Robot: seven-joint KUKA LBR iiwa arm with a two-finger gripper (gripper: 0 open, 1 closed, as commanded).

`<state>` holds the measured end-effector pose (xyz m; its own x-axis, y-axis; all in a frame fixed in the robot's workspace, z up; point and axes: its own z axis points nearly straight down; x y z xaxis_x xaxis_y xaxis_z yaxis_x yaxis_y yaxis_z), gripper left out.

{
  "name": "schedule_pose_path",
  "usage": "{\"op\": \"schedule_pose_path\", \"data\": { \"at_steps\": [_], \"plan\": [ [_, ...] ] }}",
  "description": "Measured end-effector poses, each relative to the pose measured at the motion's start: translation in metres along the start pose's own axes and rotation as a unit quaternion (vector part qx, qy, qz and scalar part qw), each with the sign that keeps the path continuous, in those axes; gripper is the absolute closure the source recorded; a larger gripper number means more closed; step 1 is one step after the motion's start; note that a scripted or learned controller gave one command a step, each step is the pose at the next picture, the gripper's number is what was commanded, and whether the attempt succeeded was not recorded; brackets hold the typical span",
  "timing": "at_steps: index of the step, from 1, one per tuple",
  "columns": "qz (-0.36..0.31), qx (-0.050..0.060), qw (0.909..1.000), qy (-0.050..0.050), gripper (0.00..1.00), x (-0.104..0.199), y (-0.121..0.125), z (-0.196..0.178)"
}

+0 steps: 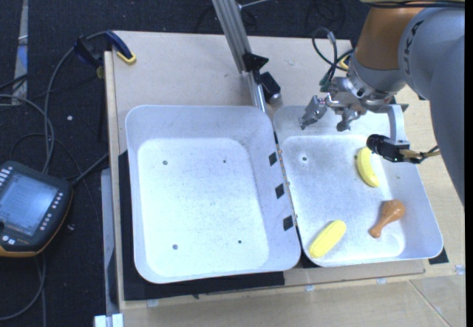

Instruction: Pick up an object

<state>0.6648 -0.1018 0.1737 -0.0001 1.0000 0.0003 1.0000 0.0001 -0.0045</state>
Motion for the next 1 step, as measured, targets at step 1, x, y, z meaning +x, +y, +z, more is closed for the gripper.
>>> {"op": "schedule_pose_path", "data": {
  "at_steps": [1],
  "plan": [
    [0.000,0.000,1.0000,0.000,0.00,0.0055,-0.0080,0.0582]
  ]
}}
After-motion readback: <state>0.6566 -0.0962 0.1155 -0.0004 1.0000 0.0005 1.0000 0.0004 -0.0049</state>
